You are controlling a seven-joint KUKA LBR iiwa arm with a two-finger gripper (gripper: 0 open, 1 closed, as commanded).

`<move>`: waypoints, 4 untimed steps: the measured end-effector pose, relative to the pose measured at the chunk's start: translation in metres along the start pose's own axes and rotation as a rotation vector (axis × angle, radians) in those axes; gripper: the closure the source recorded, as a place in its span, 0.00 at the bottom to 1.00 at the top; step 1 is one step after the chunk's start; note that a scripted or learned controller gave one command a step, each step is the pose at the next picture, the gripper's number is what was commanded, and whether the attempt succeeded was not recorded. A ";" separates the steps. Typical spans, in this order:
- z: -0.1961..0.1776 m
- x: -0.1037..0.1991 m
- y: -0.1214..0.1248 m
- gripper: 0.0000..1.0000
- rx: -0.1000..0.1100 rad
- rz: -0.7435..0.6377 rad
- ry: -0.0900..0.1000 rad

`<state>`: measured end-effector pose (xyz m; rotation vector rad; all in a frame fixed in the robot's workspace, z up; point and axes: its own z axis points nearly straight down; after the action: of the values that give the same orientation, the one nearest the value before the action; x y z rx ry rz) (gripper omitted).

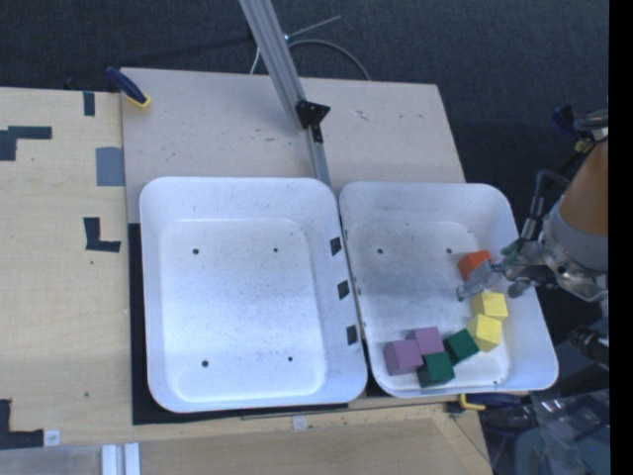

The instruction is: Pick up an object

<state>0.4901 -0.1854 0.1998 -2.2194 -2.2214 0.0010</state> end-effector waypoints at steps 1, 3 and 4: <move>0.082 -0.016 0.011 0.00 -0.024 -0.001 -0.012; 0.092 -0.018 0.005 0.00 -0.044 -0.001 -0.022; 0.095 0.028 0.139 0.00 -0.029 -0.007 -0.010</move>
<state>0.6285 -0.1573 0.1044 -2.2307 -2.2488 -0.0210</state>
